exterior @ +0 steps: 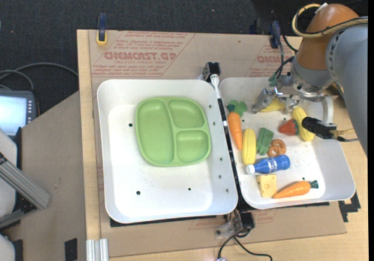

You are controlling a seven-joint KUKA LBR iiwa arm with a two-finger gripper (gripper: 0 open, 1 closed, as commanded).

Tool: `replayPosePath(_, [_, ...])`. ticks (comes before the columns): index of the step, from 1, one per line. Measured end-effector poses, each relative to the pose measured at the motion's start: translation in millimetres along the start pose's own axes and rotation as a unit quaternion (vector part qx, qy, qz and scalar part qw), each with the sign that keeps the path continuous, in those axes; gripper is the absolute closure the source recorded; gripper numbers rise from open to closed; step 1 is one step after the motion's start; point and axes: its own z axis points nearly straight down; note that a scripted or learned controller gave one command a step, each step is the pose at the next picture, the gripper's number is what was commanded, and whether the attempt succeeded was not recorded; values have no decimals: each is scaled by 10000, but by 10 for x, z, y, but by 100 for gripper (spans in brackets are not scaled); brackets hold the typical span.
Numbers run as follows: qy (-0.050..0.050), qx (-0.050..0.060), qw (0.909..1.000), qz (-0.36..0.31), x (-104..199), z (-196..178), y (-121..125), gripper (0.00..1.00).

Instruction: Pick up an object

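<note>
gripper [273,99]: hanging over the right bin's [345,166] far end, honestly can't tell its grip
blue bottle [269,165]: lying mid-bin
green tray [173,131]: sitting left of that bin

Red print runs across the brown protective sheet [146,49] at the upper middle of the frame, and "CHEMCAST GP" reads in the big letters. More red print repeats at upper right, too small and cut off to read.

Toy food crowds the right bin [336,166]: two carrots [235,130], corn [249,145], a blue bottle [270,165], cheese [267,185], a banana [302,122].
</note>
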Motion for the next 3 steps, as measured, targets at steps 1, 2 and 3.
replayPosePath(1, [1,-85,10000,-1,-340,-18,21,0])
replayPosePath(2, [-8,-150,9999,-39,78,-39,-212,0])
replayPosePath(3, [-24,-143,9999,-4,-498,-31,47,0])
